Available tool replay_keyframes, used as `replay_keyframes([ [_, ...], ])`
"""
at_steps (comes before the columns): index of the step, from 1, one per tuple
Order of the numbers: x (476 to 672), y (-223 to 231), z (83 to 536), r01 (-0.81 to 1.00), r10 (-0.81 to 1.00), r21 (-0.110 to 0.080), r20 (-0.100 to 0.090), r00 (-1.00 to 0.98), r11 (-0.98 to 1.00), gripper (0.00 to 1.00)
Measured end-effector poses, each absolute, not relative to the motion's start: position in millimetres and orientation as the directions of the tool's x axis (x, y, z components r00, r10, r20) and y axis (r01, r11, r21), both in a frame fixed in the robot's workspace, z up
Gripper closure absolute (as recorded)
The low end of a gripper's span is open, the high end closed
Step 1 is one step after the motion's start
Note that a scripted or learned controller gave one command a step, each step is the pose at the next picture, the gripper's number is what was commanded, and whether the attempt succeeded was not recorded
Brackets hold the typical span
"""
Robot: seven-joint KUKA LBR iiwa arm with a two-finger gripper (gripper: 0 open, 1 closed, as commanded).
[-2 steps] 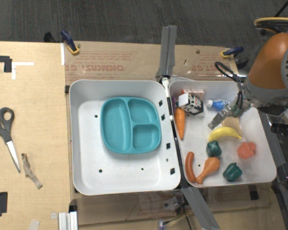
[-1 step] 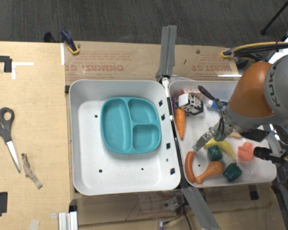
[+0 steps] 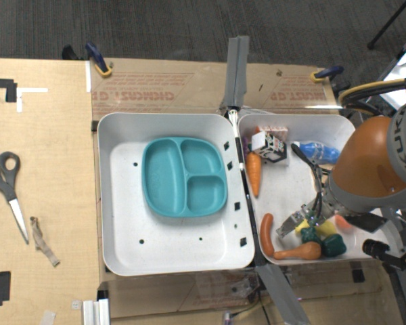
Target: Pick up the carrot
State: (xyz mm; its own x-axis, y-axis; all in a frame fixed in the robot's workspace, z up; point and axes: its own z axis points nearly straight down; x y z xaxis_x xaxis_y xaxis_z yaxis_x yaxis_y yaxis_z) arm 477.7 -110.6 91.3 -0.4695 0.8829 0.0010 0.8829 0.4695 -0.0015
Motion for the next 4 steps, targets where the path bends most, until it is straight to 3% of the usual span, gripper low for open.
replay_keyframes([
  [1, 477.5, -154, 95, 0.992, 0.992, -0.002, 0.001, 0.128, -0.128, 0.0],
  [2, 584.1, -191, 106, 0.998, 0.997, 0.001, 0.035, -0.068, 0.068, 0.0],
  [3, 634.6, -116, 97, 0.997, 0.997, -0.002, -0.001, -0.079, 0.079, 0.0],
  [4, 588.4, -98, 97, 0.999, 0.999, 0.006, -0.003, -0.032, 0.032, 0.0],
])
